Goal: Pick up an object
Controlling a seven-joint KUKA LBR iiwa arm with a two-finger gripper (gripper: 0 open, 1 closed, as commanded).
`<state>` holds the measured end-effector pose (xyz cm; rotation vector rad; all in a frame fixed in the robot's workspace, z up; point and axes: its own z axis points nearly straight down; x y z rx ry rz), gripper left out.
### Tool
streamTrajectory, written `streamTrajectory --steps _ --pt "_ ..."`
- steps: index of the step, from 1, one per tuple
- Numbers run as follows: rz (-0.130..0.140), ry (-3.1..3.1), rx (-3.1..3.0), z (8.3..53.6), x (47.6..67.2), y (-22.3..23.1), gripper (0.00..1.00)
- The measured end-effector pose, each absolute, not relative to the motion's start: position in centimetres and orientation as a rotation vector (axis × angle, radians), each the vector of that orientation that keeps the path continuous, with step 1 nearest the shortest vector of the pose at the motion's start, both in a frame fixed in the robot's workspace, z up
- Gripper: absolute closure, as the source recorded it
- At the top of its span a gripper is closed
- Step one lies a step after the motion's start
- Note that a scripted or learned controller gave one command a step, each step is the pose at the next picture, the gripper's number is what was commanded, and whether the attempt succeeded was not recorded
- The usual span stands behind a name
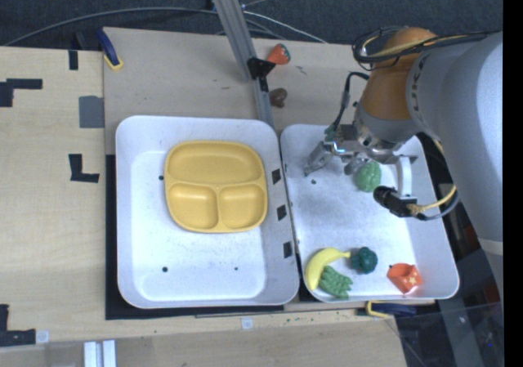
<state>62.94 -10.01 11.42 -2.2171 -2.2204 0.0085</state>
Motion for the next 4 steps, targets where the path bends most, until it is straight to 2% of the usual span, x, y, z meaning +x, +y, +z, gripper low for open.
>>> streamTrajectory --steps 1,3,4 --pt "0.003 -2.224 -2.216 12.8 63.0 -9.9 1.00" --pt "-0.004 -2.226 -2.221 22.2 63.6 -9.8 1.00" --pt "-0.002 -2.228 -2.211 23.1 63.1 -3.7 1.00"
